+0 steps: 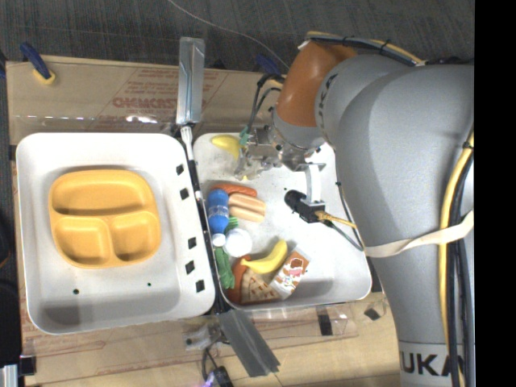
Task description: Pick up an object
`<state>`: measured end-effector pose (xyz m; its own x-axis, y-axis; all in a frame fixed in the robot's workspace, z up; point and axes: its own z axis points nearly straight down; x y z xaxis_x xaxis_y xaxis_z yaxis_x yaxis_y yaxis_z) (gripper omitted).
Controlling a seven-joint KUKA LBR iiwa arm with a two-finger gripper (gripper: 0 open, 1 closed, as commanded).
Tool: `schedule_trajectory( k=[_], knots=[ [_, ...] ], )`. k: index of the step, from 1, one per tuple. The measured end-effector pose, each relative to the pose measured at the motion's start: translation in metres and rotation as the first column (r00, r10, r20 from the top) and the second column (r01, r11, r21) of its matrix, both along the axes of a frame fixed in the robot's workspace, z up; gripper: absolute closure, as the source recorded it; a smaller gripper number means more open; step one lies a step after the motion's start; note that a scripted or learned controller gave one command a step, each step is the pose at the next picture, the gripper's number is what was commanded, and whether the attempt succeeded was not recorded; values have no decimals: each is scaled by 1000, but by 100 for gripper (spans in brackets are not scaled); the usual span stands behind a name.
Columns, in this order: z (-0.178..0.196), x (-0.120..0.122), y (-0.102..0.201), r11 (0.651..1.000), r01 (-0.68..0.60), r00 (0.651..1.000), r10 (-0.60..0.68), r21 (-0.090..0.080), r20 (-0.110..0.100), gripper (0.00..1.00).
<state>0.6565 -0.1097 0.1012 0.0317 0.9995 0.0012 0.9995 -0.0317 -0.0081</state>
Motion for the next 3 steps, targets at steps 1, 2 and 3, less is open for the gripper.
schedule_trajectory(
  k=[1,2,3],
  knots=[
    [0,0,0,1000,0,1000,0,0,0,0],
    [-9,-8,13,995,-103,995,103,-4,5,0],
    [1,-7,14,994,-106,994,106,-3,4,100]
  ],
)
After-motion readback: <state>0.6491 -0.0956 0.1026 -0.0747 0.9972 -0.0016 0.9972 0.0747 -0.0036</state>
